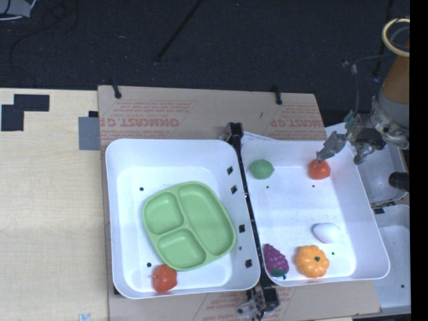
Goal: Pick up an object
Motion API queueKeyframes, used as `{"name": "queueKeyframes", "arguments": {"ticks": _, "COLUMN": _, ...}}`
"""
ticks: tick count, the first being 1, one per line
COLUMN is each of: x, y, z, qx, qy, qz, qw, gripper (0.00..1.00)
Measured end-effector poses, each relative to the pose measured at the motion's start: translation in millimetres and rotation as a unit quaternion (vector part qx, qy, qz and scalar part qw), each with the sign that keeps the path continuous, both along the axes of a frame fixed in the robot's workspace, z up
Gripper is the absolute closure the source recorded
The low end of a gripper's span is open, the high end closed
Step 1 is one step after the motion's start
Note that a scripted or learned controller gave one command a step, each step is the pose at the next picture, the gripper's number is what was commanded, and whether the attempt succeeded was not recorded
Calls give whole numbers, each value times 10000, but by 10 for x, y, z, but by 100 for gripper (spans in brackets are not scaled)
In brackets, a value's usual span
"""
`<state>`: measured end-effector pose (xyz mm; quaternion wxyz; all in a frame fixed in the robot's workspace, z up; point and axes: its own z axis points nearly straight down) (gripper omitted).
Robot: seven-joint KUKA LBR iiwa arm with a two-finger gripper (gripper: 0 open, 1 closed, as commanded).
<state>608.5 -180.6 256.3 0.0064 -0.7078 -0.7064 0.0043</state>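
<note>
Two grey fingers spread wide apart mark the gripper [346, 147], which hangs over the upper right corner of the right bin [354, 199], with nothing between them; one fingertip [326, 153] points down and to the left, the other sits further right over the bin's rim. Judged from the gap, the jaws are fully open and empty. Closest to them is a small red tomato-like piece [319, 170], lying at about seven o'clock from the midpoint between the fingertips and almost touching the left fingertip, just below it. It looks round, so it has no long axis to line up with; the relation that matters is the offset, since the piece sits under the left finger rather than centred in the gap. My reading is that the gripper would need to shift toward seven or eight o'clock before it closes, or the finger may land on the piece and push it aside. Further out, a green round piece [261, 169] lies at nine o'clock from the red one, near the divider between the bins. A white egg-shaped piece [326, 233] rests at six o'clock, well apart from the gripper, with an orange pumpkin [312, 261] just below it and a purple grape cluster [275, 260] to that one's left. Across the divider, the left bin [124, 179] holds a green compartment tray [188, 225] and another red piece [164, 278] at the tray's seven o'clock.
</note>
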Motion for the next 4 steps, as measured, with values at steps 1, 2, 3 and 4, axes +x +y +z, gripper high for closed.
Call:
{"name": "queueKeyframes", "arguments": {"ticks": 1, "x": 20, "y": 3, "z": 81, "qx": -10, "qy": -61, "qz": 12, "qw": 10000, "gripper": 0}}
{"name": "queueKeyframes", "arguments": {"ticks": 2, "x": 76, "y": 35, "z": -376, "qx": -6, "qy": -42, "qz": 20, "qw": 10000, "gripper": 0}}
{"name": "queueKeyframes", "arguments": {"ticks": 3, "x": 112, "y": 18, "z": -925, "qx": -8, "qy": -42, "qz": 15, "qw": 10000, "gripper": 0}}
{"name": "queueKeyframes", "arguments": {"ticks": 4, "x": 151, "y": 69, "z": -1363, "qx": -9, "qy": -54, "qz": 30, "qw": 10000, "gripper": 0}}
